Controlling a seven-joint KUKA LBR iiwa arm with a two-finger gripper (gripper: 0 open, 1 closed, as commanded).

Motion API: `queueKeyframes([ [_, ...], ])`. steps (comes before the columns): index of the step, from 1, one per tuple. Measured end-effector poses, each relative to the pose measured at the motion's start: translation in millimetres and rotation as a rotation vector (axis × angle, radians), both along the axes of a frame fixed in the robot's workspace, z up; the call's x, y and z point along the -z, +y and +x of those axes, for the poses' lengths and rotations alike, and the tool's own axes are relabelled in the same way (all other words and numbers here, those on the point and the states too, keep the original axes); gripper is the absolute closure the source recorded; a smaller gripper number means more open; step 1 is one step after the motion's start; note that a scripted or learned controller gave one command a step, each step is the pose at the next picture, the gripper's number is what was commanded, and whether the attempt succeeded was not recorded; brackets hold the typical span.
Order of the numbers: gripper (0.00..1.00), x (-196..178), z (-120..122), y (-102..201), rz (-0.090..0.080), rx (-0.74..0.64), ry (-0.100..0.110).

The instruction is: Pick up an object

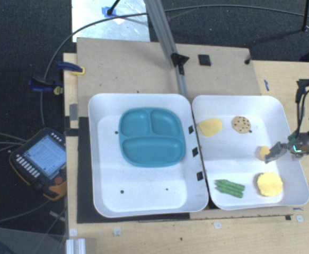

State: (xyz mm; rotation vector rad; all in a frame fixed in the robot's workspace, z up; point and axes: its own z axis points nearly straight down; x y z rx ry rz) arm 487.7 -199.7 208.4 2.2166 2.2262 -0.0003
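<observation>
Pincer [275, 152], its state impossible to tell, sits beside the small yellow nugget [263, 152] in the right bin [249, 106]; that piece looks light, firm, best pinched across its middle.

Bench [143, 70] with two white bins [143, 192]

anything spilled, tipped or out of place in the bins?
Nothing stands out. Blue divided plate sits flat in the left bin; cookie, green beans and yellow pieces lie apart inside the right bin.

teal divided plate [152, 137] in left bin [107, 194] | handheld pendant, perhaps [40, 160], far left
</observation>
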Motion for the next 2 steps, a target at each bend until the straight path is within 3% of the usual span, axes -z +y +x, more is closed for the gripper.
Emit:
queueKeyframes([
  [1, 0.0, -0.3, 0.3, 0.1, 0.0, 0.0, -0.001],
  [2, 0.0, 61.8, 0.2, -2.5, 0.001, 0.003, 0.002],
])
